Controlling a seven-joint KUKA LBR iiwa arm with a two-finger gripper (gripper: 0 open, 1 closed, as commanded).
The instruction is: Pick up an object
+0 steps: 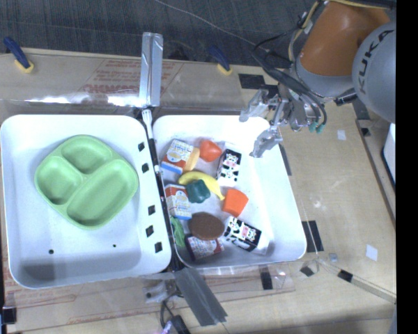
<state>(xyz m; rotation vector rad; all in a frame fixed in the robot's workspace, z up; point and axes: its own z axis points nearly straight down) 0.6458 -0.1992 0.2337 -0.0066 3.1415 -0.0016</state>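
The gripper (261, 127) hangs over the far right corner of the right bin (285, 207), at about 1 o'clock from the heap of objects; its 2 fingers stand a little apart with nothing between them, and 1 fingertip (263, 145) points down at bare white floor just right of the upper cow-patterned carton (229, 165). Cables and a grey arm (348, 40) with its orange band trail off toward 2 o'clock.

The things to pick lie crowded in the left half of this bin. At 12 o'clock of the pile sit a small juice box (178, 152) and an orange-red piece (210, 149), touching or nearly so. In the middle a yellow banana (203, 181) lies slantwise, with a teal block (198, 193) pressed against its lower side. An orange block (235, 201) rests at 3 o'clock of the banana. At 6 o'clock a brown round disc (207, 225) overlaps a packet (199, 247) below it, and a second cow-patterned carton (242, 234) lies just beside the disc at its 4 o'clock. Another small box (177, 202) leans by the bin's left wall.

The left bin (28, 256) holds a green divided plate (87, 179) with 3 compartments, well apart from the gripper. A metal bar (152, 68) stands at 12 o'clock between the 2 bins
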